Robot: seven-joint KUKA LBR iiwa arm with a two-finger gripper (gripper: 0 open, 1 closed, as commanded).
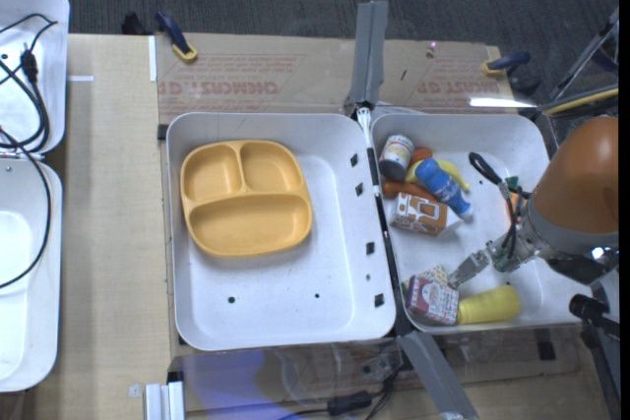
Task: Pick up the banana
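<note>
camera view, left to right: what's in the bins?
Yellow divided plate in the left bin → small can → brown carton → blue bottle lying over the banana → yellow cylinder → end effector of the arm.

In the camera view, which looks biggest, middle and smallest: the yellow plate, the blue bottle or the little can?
Largest: the yellow divided plate.
Middle: the blue bottle.
Smallest: the little can, though it looks only slightly smaller than the bottle.

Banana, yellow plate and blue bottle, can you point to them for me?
banana (452, 174), camera view, its yellow end beside the bottle.
yellow plate (246, 197), camera view, its middle ridge.
blue bottle (440, 184), camera view, its body.
</note>
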